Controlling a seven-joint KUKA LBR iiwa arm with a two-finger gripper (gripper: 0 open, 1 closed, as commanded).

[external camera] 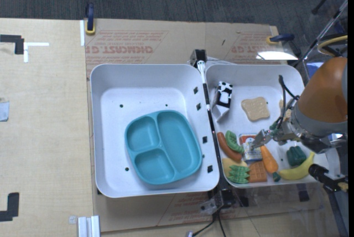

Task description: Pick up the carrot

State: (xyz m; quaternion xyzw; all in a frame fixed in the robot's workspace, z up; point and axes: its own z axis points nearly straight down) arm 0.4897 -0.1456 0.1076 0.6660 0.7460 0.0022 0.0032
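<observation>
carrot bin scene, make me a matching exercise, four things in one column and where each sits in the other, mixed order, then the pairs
Things:
1. carrot
2. blue divided plate
3. slice of toast
4. banana

Places:
A. middle of the left bin
B. near the right bin's front rim, just below the gripper
C. front right corner of the right bin
D. middle of the right bin, toward its back

Pairs: 1-B, 2-A, 3-D, 4-C
</observation>
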